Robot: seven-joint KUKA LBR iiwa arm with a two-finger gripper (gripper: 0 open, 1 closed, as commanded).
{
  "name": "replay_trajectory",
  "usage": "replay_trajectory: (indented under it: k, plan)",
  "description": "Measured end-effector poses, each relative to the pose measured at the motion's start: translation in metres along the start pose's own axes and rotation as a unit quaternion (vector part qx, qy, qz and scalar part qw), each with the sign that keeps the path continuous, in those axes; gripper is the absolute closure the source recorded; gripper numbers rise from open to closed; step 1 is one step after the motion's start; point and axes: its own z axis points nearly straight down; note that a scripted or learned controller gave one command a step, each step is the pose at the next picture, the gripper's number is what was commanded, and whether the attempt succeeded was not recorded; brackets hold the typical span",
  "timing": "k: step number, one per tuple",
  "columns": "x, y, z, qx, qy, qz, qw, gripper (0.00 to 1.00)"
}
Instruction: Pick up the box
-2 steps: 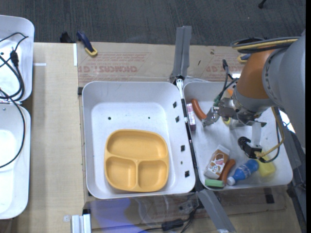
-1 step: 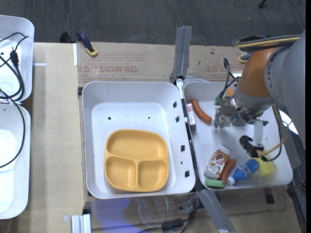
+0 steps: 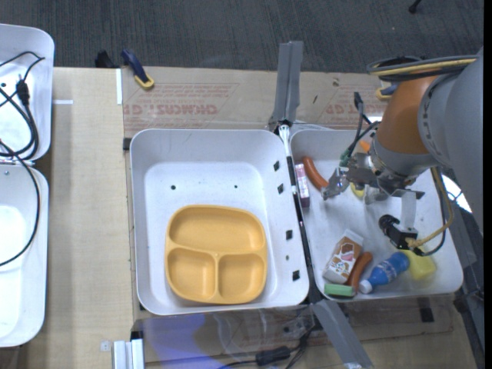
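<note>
Lying in the right bin [image 3: 453, 271], near its front edge and a little left of the middle, the box [image 3: 343, 259] is a small printed carton, white with a red and brown picture on its upper face, resting flat and slightly skewed. It looks light and fairly stiff, likely thin card that would dent under a hard squeeze, with a smooth, somewhat slippery printed skin. My judgement is that the best hold is across its two long sides, from above, since the flat top offers nothing to pinch. That is awkward on one side: a sausage-shaped orange toy [image 3: 360, 268] lies just beside its right edge, perhaps touching, and a green block [image 3: 338, 290] sits close against its front end. A blue bottle [image 3: 384, 271] with a white cap and a yellow lump [image 3: 421, 266] lie further toward the bin's front right corner, and another sausage [image 3: 314, 174] lies near the back left. The pincer [image 3: 338, 183] hangs over the back half of this bin, well apart from the carton; whether its tips are apart or together I cannot tell from this slant. The left bin [image 3: 142, 206] is smooth white plastic and holds a glossy orange plate [image 3: 217, 254] with three rounded compartments, resting toward its front edge.
</note>
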Motion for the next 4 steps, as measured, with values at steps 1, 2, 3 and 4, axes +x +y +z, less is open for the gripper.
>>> replay_trajectory:
  k: [1,2,3,4]
  plan:
    - [0.010,0.068,0.008,-0.001,0.000,-0.041,0.9991,0.00]
    - [-0.018,0.015,0.007,-0.001,0.001,0.015,0.9999,0.00]
    - [0.009,0.061,0.007,0.000,0.000,0.054,0.9986,0.00]
    - [0.009,0.061,-0.003,-0.001,-0.001,0.051,0.9987,1.00]
